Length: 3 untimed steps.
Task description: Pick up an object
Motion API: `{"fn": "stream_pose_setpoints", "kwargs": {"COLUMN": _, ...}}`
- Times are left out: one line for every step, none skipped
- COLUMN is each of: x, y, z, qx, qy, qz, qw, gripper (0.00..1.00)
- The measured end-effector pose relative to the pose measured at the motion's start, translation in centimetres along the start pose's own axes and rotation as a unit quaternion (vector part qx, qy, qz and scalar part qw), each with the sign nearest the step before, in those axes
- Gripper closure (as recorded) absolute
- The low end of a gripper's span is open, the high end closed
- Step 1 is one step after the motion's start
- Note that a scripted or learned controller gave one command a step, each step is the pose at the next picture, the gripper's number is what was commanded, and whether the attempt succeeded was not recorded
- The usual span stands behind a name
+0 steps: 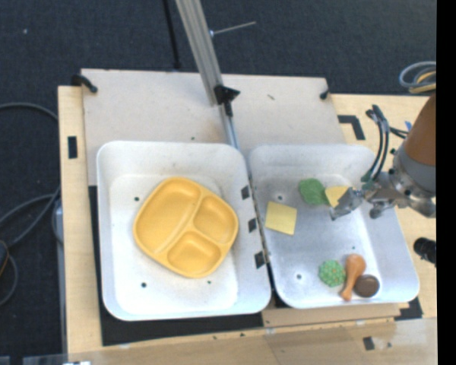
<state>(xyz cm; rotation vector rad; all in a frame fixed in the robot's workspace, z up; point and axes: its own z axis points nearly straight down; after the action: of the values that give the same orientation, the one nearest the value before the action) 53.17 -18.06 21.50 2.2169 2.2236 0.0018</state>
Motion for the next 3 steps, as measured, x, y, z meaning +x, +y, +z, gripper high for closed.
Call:
{"fn": "stream_pose_setpoints", "kwargs": {"x": 0.0, "y": 0.0, "z": 0.0, "qx": 0.0, "qy": 0.0, "qz": 0.001, "qw": 1.0, "gripper": 0.0}}
{"fn": "stream_pose_setpoints", "kwargs": {"x": 0.3, "y": -0.3, "z": 6.2, "qx": 0.003, "qy": 0.0, "qz": 0.001, "qw": 1.0, "gripper": 0.0}}
{"fn": "stream_pose_setpoints", "kwargs": {"x": 0.2, "y": -0.4, "z": 11.5, "qx": 0.003, "qy": 0.0, "qz": 0.002, "qw": 1.0, "gripper": 0.0}}
